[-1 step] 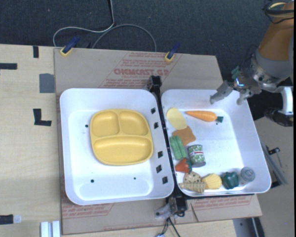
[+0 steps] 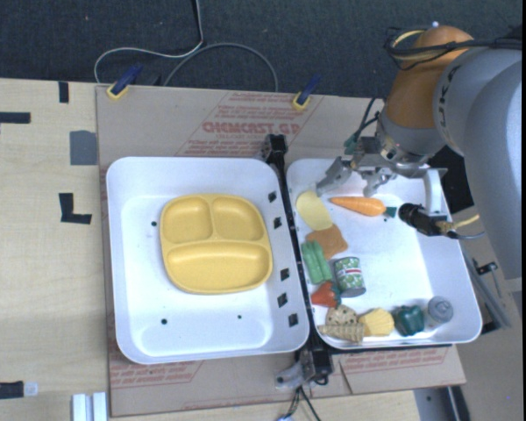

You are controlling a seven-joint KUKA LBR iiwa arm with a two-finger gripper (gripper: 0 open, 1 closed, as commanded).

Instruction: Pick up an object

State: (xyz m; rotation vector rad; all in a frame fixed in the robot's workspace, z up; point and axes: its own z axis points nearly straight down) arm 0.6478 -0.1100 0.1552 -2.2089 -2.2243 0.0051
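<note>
My gripper [image 2: 354,179] hangs over the back of the right bin [image 2: 443,274], its two fingers spread apart and nothing between them. An orange carrot [image 2: 358,205] lies just in front of the fingertips. A pale yellow round piece [image 2: 309,208] sits to the carrot's left, near the left finger [image 2: 330,176]. Further forward lie a brown block [image 2: 330,239], a green vegetable [image 2: 314,261], a small can [image 2: 349,274], a red piece [image 2: 323,296], a tan cracker [image 2: 343,324], a yellow piece [image 2: 378,323], a teal object [image 2: 409,318] and a grey cap [image 2: 439,308].
The left bin [image 2: 136,323] holds a yellow divided plate [image 2: 216,242]. A black divider [image 2: 285,235] runs between the two bins. The grey arm with its orange band [image 2: 421,86] comes in from the upper right, with a black fitting [image 2: 419,217] over the right bin's edge.
</note>
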